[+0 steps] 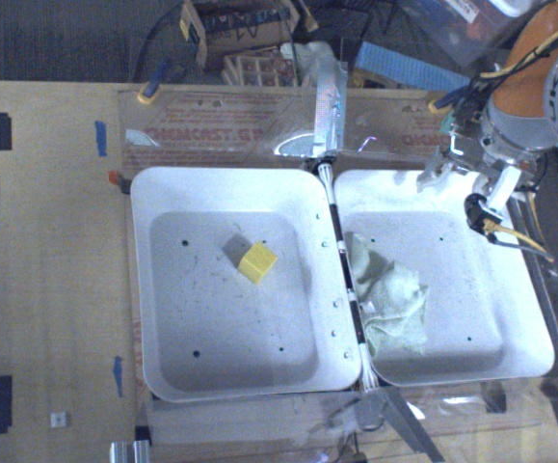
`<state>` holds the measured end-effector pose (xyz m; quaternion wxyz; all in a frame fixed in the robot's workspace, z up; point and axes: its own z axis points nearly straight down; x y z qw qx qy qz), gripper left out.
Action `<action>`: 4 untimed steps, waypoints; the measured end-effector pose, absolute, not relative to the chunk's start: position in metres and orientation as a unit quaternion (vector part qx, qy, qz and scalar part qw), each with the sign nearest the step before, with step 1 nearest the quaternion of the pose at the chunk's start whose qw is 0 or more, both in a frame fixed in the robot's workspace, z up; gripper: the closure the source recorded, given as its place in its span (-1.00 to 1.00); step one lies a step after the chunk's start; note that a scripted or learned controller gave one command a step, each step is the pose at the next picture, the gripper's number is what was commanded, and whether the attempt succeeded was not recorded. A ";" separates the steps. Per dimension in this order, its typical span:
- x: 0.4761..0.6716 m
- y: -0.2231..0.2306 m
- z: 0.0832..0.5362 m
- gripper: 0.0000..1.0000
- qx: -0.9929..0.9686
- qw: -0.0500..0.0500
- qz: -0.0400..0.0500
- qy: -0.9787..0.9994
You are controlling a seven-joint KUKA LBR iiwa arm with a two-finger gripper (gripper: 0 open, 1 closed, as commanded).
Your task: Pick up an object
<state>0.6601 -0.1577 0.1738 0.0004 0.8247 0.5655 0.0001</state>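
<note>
Well apart from the hand [449, 167], whose grip I cannot tell, the yellow block [257, 262] lies in the left bin [153, 201].

One fixed camera looks down at a slant from above the tabletop [47, 258], fairly near, with both bins [153, 287] filling the frame's centre and right.

grey arm [534, 104] with an orange band, yellow and black cables trailing its wrist.
</note>
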 end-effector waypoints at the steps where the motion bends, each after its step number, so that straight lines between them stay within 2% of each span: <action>1: 0.641 -0.122 0.172 -1.00 0.871 -0.002 -0.001 0.492; 2: 0.652 -0.138 0.158 -1.00 0.867 0.001 0.000 0.499; 3: 0.653 -0.137 0.169 1.00 0.866 0.002 0.000 0.500; 4: 0.602 -0.133 0.377 1.00 0.775 0.001 0.000 0.632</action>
